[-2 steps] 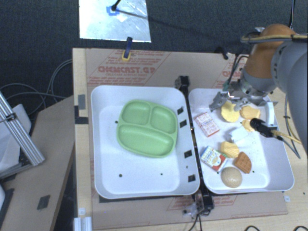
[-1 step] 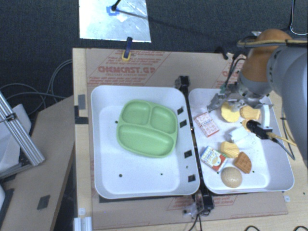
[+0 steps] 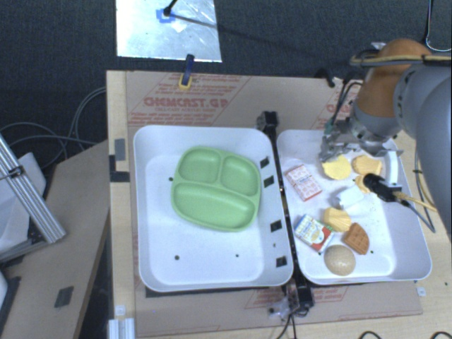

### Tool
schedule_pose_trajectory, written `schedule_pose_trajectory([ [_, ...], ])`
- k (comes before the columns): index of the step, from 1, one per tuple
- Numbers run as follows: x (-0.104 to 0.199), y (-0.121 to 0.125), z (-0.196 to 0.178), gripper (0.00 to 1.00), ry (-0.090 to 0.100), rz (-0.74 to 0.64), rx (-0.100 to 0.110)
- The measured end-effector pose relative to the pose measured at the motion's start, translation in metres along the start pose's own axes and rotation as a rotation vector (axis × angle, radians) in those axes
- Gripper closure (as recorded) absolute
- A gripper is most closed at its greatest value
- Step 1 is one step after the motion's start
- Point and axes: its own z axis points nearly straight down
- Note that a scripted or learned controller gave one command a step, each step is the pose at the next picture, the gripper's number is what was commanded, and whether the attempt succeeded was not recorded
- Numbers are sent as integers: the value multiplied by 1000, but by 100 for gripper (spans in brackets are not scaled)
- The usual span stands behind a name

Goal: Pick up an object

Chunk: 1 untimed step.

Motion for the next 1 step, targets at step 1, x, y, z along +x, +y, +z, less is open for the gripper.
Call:
schedule_pose_trajectory([
  [1,-7,5,-61,100,4,1,11],
])
